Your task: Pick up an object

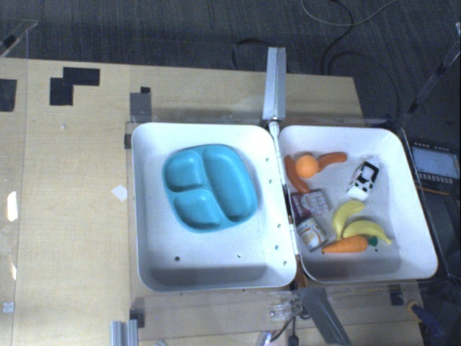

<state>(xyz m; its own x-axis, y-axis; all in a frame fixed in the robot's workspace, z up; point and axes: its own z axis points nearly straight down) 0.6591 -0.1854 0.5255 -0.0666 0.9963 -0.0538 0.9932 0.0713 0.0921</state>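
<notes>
A blue divided plate (210, 186) fills the left bin (144, 215); right of it lie bananas (358, 220), carrots (346, 246), an orange (307, 166).

Open floor (392, 186) beside clustered bananas (358, 220)

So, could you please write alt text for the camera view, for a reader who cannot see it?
Two shallow white bins sit side by side on a wooden bench: the left bin holds a blue divided plate, and the right bin holds small items, including bananas, a carrot, an orange ball and a black-and-white object.
</notes>
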